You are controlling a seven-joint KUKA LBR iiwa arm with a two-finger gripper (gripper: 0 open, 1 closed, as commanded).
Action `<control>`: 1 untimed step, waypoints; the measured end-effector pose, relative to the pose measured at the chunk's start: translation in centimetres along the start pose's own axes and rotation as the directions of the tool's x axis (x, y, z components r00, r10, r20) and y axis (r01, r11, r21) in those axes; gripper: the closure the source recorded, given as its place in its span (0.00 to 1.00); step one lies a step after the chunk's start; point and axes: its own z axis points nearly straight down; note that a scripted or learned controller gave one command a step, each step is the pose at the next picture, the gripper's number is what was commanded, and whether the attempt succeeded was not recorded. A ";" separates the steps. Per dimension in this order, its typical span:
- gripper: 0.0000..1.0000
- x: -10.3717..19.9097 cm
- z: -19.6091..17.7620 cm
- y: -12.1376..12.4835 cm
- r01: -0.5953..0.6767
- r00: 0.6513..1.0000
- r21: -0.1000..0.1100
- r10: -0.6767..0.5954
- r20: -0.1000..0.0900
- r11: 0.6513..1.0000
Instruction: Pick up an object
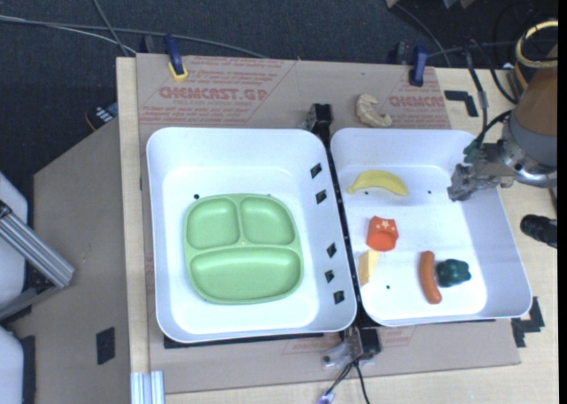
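Observation:
The right bin (496,243) holds a yellow banana (379,182) near its back, a red-orange pepper-like piece (382,233) in the middle, a pale yellow wedge (366,266) by its left wall, and a brown sausage (429,275) beside a dark green broccoli piece (454,273) at the front. My gripper (467,181) hangs over the bin's back right corner, above and to the right of the banana, well apart from every object. I see nothing between its fingers.
The left bin (168,163) holds a green divided plate (243,246). A beige lump (373,110) lies on the cardboard behind the bins. Clamps (177,64) pin the board's back edge, and cables run across the dark floor beyond.

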 end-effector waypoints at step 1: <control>1.00 0.0 -4.1 0.2 0.000 1.000 0.000 0.000 0.000 1.000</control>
